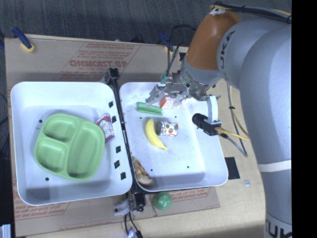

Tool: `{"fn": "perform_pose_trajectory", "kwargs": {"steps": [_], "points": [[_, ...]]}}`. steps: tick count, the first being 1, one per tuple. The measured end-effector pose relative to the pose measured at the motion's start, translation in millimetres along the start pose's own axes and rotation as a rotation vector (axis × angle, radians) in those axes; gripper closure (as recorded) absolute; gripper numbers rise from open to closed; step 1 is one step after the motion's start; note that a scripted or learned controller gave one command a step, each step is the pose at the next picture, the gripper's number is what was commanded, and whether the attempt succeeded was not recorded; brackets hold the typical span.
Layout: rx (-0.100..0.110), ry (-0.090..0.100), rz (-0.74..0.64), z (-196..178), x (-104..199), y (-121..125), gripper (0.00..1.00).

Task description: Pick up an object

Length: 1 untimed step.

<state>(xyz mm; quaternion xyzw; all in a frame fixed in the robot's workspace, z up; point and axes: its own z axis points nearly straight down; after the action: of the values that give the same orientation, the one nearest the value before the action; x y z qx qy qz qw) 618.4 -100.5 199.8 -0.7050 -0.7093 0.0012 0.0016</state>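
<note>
Green ball sits nearest me on the counter. My tool hovers spread above the green stick; crowded clutter risks a miss.

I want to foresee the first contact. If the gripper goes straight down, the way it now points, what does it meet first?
Most likely the red and white object directly under the gripper, at the far side of the right bin. The green stick lies just beside it. Depth is unclear from this slanted view, so the gap cannot be judged.
</note>
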Motion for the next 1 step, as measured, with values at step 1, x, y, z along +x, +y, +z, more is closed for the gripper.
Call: {"fn": "perform_pose_trajectory", "kwargs": {"steps": [1], "points": [[0.001,0.0,0.0,109.0,-28.8,-95.4,0.0]]}}
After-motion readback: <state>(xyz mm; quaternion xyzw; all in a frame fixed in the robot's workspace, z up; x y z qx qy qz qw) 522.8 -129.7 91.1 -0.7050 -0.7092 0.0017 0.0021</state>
